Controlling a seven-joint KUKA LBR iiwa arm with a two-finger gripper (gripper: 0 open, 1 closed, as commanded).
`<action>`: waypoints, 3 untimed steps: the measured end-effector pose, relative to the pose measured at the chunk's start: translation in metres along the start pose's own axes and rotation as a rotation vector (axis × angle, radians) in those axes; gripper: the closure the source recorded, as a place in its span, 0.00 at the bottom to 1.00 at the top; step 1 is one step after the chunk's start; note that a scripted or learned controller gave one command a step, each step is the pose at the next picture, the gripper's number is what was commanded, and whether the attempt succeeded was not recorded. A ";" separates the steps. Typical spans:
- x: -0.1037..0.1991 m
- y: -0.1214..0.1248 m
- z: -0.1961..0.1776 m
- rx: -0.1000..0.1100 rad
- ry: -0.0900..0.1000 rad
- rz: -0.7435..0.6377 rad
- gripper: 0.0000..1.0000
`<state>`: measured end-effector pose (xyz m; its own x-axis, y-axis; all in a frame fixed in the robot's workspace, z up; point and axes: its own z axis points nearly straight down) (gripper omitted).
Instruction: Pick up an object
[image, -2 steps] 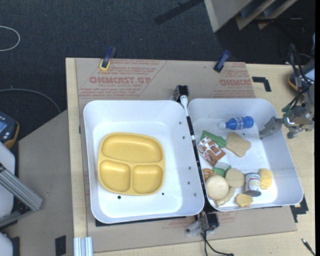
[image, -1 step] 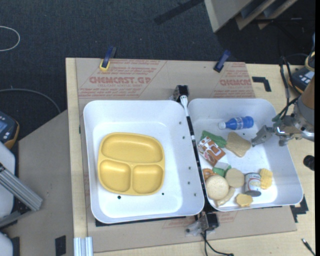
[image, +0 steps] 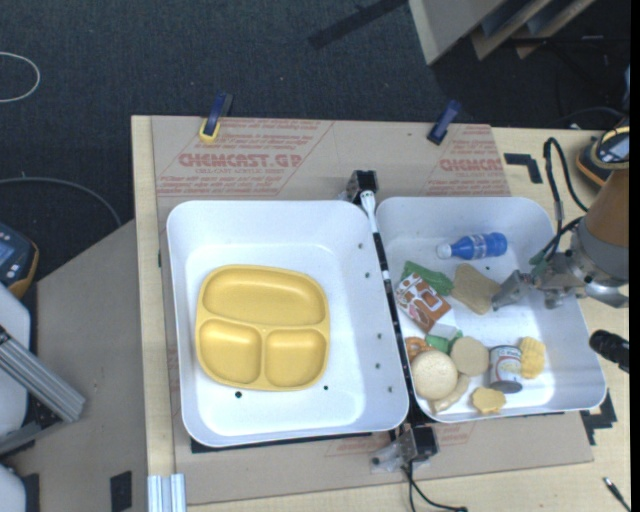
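The arm (image: 610, 225) is reached in from the right, its gripper (image: 512, 287) held low over the right bin (image: 520, 215), touching a tan block (image: 477, 287). Whether the block is grasped cannot be told. A blue bottle (image: 472, 246) lies just behind.

Dark blue-grey carpet floor (image: 150, 60) surrounds a pale wooden table (image: 155, 330) under brown printed cardboard (image: 300, 155), held by two clamps (image: 213, 117); thin cables (image: 20, 75) loop across the carpet at left
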<state>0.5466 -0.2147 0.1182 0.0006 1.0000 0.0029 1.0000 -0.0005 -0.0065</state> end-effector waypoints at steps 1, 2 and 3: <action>0.001 0.002 0.033 -0.006 0.001 -0.001 0.00; 0.001 0.003 0.020 -0.011 -0.002 -0.001 1.00; -0.001 0.009 -0.043 -0.015 -0.007 -0.002 1.00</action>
<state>0.5556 -0.2160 0.1615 -0.0012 1.0000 -0.0043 1.0000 0.0012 0.0086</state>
